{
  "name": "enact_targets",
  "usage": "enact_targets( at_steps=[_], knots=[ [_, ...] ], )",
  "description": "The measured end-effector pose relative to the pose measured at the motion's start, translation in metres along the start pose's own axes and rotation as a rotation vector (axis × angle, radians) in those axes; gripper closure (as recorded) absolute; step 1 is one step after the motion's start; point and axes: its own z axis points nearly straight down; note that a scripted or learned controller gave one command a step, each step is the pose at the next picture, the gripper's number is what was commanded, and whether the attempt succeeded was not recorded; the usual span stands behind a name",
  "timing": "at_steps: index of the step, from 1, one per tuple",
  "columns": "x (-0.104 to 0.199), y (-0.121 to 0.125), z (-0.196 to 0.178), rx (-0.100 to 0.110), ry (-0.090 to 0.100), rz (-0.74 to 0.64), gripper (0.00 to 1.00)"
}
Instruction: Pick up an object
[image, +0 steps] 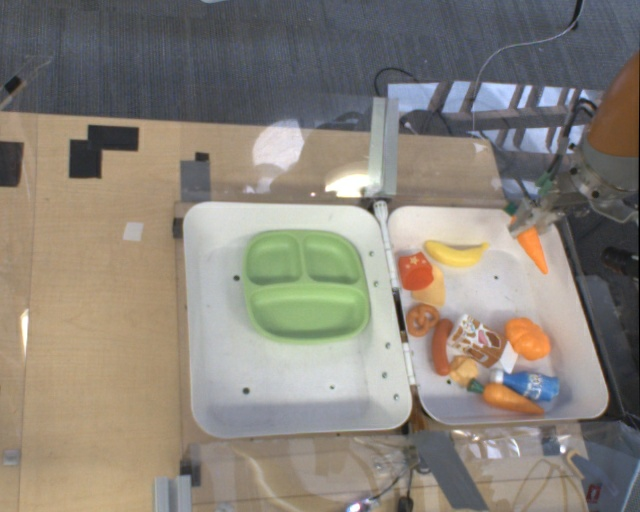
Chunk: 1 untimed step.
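My gripper (530, 214) hangs over the far right corner of the right bin (575, 300), at the end of the arm with the orange band (612, 112). An orange toy carrot (535, 249) sits between its fingers, wide end up and tip slanting down to the right, just above the bin floor. In the same bin lie a yellow banana (455, 253), a red pepper (416, 270), a pretzel (421, 320), a sausage (441, 347), a snack packet (477, 340), an orange fruit (528, 338), a blue bottle (531, 385) and a second carrot (512, 399).
The left bin (215, 380) holds a green divided plate (304, 285) at its middle. A metal divider post (383, 140) stands between the bins at the back. Cables and a rack (500, 100) lie behind the right bin.
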Motion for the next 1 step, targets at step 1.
enact_targets(
  at_steps=[1],
  knots=[
    [0.0382, -0.0138, -0.0506, -0.003, 0.001, 0.035, 1.0]
  ],
)
